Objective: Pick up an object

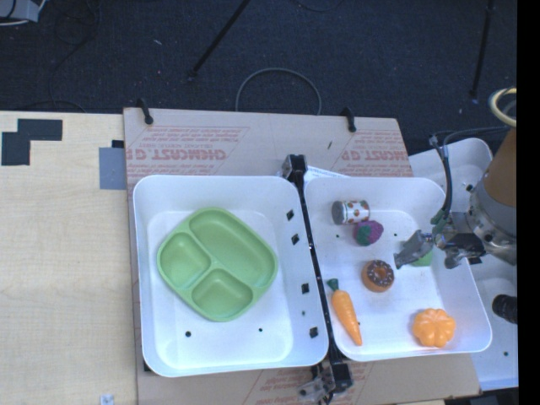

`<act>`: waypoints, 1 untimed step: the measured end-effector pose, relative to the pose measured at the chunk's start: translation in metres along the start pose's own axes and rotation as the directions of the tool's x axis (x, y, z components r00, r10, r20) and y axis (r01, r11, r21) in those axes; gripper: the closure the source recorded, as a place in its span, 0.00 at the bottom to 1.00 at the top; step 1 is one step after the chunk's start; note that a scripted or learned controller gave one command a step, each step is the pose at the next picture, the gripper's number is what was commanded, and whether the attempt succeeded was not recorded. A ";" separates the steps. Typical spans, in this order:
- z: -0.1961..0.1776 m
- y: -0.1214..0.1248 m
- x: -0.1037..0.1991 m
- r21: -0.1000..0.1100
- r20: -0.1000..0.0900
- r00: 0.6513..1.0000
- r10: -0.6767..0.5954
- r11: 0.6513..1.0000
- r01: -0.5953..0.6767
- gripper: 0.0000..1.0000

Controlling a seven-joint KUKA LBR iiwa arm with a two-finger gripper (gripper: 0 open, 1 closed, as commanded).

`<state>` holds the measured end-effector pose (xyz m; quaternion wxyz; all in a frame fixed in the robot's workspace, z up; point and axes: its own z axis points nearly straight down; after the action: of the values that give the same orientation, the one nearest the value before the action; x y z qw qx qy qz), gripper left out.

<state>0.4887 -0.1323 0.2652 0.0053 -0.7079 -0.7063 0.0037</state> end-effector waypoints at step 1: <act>-0.005 0.002 0.000 -0.011 0.002 1.000 -0.002 1.000 0.002 0.00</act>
<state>0.4906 -0.1324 0.2705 0.0005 -0.7071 -0.7071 0.0005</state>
